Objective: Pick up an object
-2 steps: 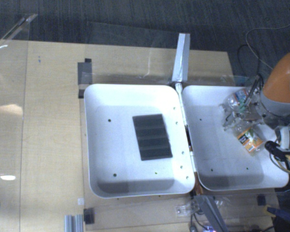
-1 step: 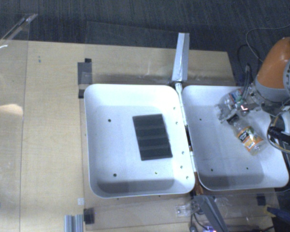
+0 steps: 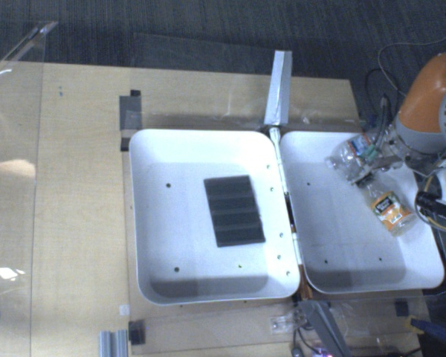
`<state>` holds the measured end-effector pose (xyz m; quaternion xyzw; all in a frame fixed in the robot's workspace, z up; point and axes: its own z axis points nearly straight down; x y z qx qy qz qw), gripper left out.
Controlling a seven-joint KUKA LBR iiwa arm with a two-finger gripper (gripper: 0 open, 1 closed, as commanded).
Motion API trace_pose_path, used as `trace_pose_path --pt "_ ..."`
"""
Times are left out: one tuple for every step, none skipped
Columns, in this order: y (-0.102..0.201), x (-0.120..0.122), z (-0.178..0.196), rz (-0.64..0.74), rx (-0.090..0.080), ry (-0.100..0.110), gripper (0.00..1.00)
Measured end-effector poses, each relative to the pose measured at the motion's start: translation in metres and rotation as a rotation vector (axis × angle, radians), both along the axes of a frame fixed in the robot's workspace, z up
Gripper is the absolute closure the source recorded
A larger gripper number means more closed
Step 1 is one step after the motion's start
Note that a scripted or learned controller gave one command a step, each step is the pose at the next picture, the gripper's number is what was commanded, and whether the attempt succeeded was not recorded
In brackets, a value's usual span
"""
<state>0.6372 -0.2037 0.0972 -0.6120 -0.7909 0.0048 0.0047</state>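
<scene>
Where the grey arm [image 3: 431, 125] reaches in over the right-hand bin [image 3: 334, 262], its claw [image 3: 373, 162] sits low at the bin's far right corner, buried in a crumple of clear plastic wrapping. Whether the claw is apart, together or clamped on anything, I cannot tell from where I stand; the wrapping and the wrist hardware blur into one another. That crinkled clear packet [image 3: 351, 157] lies right at the claw, spreading a little to its left across the white floor. Just nearer to me than the claw and slightly to its right lies a second small clear packet with an orange and black label [image 3: 391, 210], flat on the bin floor and apart from the first one. Above the claw rises the orange band [image 3: 424, 99] of the arm, with dark cables [image 3: 433, 199] looping beside the wrist.

Well to the left of the claw, past the divider where the two bins meet, the left-hand bin [image 3: 156, 199] holds a dark ribbed rectangular pad [image 3: 233, 210], lying flat near its middle and turned slightly askew. Both bins rest on a pale wooden bench [image 3: 67, 222].
</scene>
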Motion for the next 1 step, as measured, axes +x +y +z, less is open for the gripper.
trace_pose_path --pt "-0.0085 0.0133 -0.0117 0.03 0.007 0.024 1.0"
